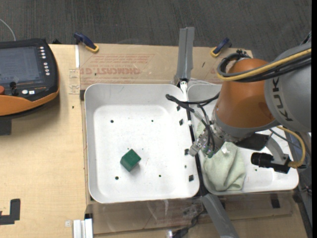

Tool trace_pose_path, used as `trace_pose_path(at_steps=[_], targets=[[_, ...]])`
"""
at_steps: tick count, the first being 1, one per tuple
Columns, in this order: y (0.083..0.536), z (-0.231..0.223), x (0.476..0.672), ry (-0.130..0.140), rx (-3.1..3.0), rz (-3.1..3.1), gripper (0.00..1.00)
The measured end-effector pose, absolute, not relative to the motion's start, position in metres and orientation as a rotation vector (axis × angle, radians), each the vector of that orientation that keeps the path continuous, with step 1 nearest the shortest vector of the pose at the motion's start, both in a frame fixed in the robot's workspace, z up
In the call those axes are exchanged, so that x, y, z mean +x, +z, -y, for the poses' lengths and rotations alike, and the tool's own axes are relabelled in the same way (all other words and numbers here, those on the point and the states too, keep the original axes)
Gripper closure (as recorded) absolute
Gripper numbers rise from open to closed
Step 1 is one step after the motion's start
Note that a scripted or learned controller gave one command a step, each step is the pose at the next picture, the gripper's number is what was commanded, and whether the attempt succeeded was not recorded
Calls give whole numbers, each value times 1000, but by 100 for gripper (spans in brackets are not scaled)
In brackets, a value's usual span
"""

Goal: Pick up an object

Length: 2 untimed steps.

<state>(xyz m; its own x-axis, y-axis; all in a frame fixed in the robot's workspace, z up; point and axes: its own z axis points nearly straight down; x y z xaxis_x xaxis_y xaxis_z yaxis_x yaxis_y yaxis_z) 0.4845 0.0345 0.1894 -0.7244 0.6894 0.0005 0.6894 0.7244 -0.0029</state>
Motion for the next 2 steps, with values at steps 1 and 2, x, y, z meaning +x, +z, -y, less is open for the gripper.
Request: trace_pose_path(at_steps=[1,2], targets=[[224,-22,479,5,-1663,2664,100],[230,-82,478,10,-2160,2280,100]])
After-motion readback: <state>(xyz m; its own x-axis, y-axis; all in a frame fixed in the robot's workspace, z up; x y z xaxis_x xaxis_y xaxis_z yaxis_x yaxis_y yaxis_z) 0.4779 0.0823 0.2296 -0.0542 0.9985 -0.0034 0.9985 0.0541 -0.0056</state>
